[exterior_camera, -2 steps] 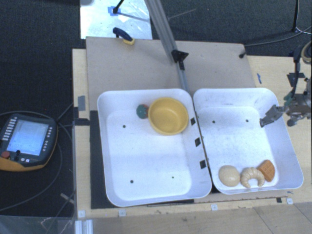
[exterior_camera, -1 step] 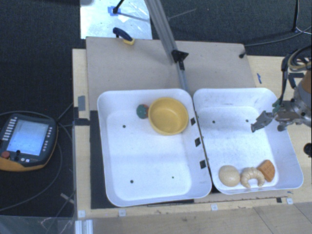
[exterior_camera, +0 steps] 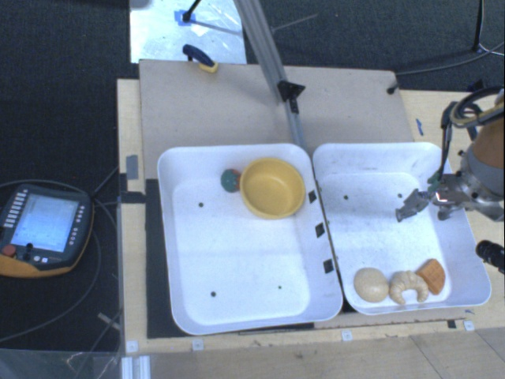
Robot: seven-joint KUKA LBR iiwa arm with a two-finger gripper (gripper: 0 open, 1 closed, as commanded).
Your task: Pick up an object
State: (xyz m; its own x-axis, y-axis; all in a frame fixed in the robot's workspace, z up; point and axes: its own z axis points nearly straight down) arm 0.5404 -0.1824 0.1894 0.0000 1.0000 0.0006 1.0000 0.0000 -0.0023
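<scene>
My gripper (exterior_camera: 412, 208) hangs open and empty over the right bin (exterior_camera: 371, 164), probably lining up for the croissant (exterior_camera: 409, 287).

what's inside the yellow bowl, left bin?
The yellow bowl shows only its own bare yellow inside, nothing in it. A small dark green ball sits touching its left rim, outside. The bin floor under the bowl is covered.

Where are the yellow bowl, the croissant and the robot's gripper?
Yellow bowl (exterior_camera: 272, 187): camera view, middle of its inside.
Croissant (exterior_camera: 409, 287): camera view, middle of its curved body.
Gripper (exterior_camera: 410, 206): camera view, its finger ends.
</scene>
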